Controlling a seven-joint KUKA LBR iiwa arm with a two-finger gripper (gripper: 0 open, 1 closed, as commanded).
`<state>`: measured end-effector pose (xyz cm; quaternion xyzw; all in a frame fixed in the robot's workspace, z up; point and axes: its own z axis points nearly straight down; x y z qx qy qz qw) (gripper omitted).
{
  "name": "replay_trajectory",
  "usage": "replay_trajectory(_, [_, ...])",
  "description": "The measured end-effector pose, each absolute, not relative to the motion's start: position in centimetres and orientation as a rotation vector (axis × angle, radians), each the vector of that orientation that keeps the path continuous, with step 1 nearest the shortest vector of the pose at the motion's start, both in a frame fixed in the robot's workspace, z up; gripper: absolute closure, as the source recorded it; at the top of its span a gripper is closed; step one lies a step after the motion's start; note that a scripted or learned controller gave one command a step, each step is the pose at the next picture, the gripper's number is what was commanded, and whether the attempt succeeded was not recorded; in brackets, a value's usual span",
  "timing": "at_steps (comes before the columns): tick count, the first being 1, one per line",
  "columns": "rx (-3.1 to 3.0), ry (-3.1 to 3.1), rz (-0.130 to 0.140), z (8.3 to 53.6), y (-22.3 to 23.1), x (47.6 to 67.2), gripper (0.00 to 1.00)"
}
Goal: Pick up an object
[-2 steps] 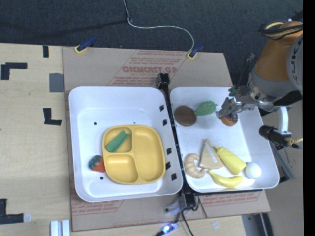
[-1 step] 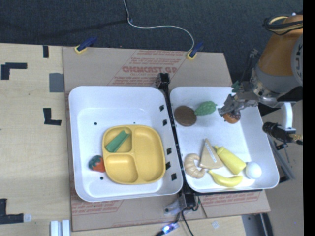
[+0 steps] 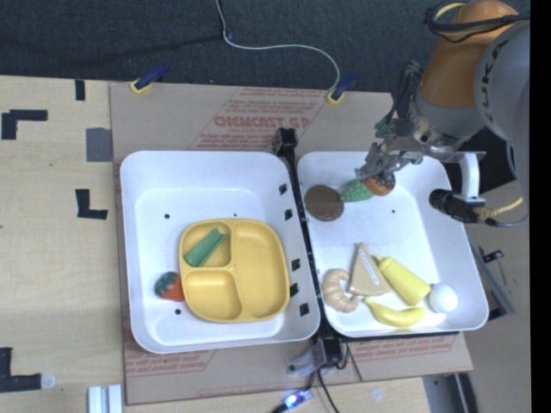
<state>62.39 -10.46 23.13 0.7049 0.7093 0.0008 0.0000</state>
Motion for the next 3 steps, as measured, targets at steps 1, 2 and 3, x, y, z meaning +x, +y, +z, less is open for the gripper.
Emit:
replay_trajectory(1, [2.217, 2.227, 0.0, 23.3, -7.2, 63.7, 1.0])
replay_trajectory(2, [2.221, 2.222, -0.003, 23.4, -7.8, 63.6, 1.0])
replay_trajectory(3, [2.22, 2.223, -0.004, 22.3, -7.7, 64.4, 1.0])
